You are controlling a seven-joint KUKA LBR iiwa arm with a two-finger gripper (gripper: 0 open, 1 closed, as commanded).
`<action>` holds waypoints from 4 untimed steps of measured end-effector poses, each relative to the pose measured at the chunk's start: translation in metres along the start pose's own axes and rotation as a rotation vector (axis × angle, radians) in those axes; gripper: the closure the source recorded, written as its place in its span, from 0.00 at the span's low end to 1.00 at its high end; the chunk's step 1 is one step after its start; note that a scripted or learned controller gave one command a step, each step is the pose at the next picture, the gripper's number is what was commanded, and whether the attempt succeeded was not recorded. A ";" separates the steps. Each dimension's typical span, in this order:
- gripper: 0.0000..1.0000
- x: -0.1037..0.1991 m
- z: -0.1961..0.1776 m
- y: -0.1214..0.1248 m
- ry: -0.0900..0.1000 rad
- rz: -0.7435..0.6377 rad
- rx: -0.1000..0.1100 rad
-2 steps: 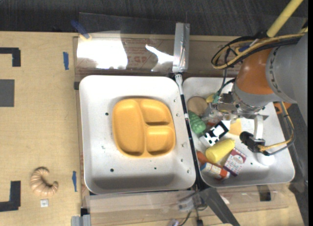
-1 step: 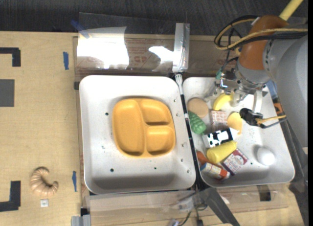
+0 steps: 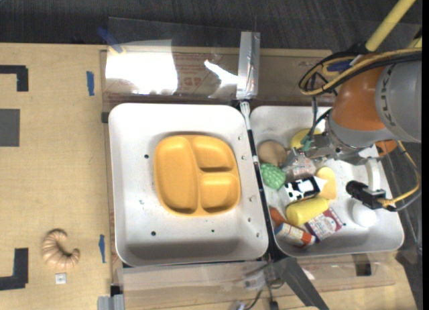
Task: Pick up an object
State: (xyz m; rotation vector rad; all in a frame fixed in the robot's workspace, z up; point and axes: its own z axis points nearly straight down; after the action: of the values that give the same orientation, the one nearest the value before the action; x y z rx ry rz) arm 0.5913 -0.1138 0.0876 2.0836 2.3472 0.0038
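My gripper (image 3: pixel 303 164) reaches down into the right bin (image 3: pixel 389 235), among a pile of small objects. Right beneath it lie a black-and-white patterned piece (image 3: pixel 301 187) and a yellow piece (image 3: pixel 326 181). A tan rounded object (image 3: pixel 271 151) and a green knobbly one (image 3: pixel 273 176) sit just to its left. A yellow block (image 3: pixel 308 209), a labelled packet (image 3: pixel 327 225) and a small red-orange bottle (image 3: pixel 292 233) lie nearer the front. The wrist hides whatever is directly under the gripper.
The left bin (image 3: pixel 127 168) holds a yellow divided plate (image 3: pixel 197 172). A tan croissant-shaped toy (image 3: pixel 60 249) lies on the bench at the far left. A white round object (image 3: pixel 366 217) sits at the right bin's right side. The grey arm with its orange band (image 3: pixel 358 104) hangs over that bin's back right.
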 end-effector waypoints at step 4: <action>0.00 0.073 -0.097 -0.001 0.001 0.031 0.003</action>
State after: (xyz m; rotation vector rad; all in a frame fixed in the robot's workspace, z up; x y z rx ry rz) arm 0.5816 -0.0413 0.1846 2.1216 2.3162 0.0011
